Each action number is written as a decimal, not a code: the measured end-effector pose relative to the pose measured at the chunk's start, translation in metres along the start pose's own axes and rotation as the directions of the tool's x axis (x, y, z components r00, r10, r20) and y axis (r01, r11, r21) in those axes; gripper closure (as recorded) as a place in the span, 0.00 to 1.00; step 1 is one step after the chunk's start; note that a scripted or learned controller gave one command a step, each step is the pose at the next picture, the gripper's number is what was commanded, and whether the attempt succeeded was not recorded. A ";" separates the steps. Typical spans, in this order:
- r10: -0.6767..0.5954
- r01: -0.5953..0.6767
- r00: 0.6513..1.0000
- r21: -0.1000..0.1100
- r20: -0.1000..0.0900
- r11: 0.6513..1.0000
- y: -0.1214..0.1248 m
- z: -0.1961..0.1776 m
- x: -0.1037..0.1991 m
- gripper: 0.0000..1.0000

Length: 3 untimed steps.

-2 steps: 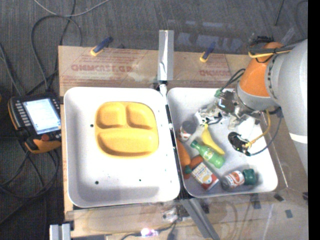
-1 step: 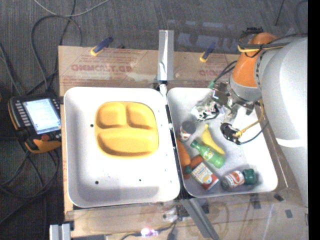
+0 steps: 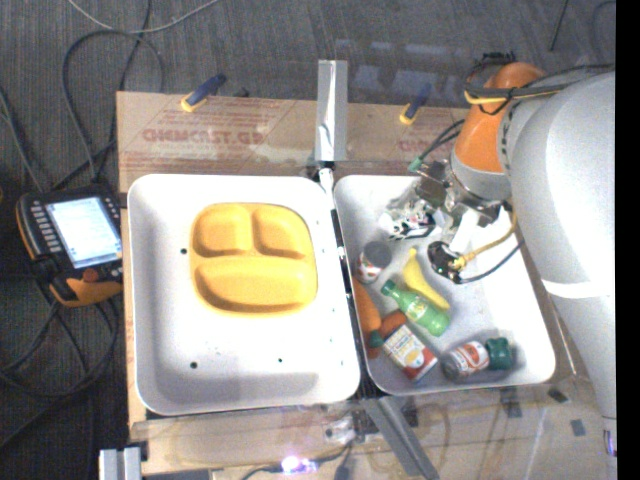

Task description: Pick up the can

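So the arm (image 3: 560, 168) comes in from the right, big grey body with the orange band sitting above the wrist, and the end effector (image 3: 425, 213) is down over the upper part of the right bin (image 3: 535, 343). Honestly can't tell if it's open or closed, it's a jumble of metal and cables from this angle, and there's a yellow cable looping off its right side. The can (image 3: 373, 259) looks like the small silvery round thing near the bin's left wall, just left of the banana (image 3: 425, 276), lower left of the end effector and apart from it. Nothing visibly gripped as far as I can see. A green bottle (image 3: 418, 308) with a yellow label lies tilted just below the banana, touching or overlapping it. An orange carrot-looking thing (image 3: 369, 313) lies along the left wall under the can. Below that there's a small carton (image 3: 409, 352) with red and yellow print, and to its right a jar (image 3: 478, 357) with a green lid lying on its side near the bottom edge. The left bin (image 3: 160, 368) holds a yellow divided tray (image 3: 255, 258), sitting in its upper middle. A tablet-style pendant (image 3: 70, 233) lies off the table to the left.
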State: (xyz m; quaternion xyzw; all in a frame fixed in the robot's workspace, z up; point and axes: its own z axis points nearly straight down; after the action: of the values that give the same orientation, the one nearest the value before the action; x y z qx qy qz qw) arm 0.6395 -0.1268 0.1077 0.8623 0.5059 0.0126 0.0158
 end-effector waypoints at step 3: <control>0.159 -0.159 0.987 0.014 0.008 0.987 0.018 0.011 -0.010 0.00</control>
State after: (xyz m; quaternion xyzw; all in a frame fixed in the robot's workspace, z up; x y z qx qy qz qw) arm 0.6510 -0.1444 0.0972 0.9001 0.4355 0.0071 0.0101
